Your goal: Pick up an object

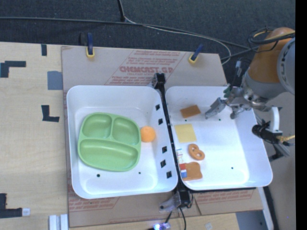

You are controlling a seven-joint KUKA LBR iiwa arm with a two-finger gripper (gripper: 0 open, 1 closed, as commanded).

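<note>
Left bin (76, 97) holding a green tray (109, 142) with an orange ball (147, 134) touching its right edge, right bin (249, 174) holding toast (190, 111), cheese (185, 132), pretzel (195, 152) and a brown slice (193, 171), gripper (221, 108) spread open and grasping nothing, above the right bin just right of the toast

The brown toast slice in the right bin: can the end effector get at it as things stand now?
Probably yes. The end effector hangs just right of the brown toast slice, which lies flat and apart from the yellow cheese square, with bare bin floor between them.
</note>
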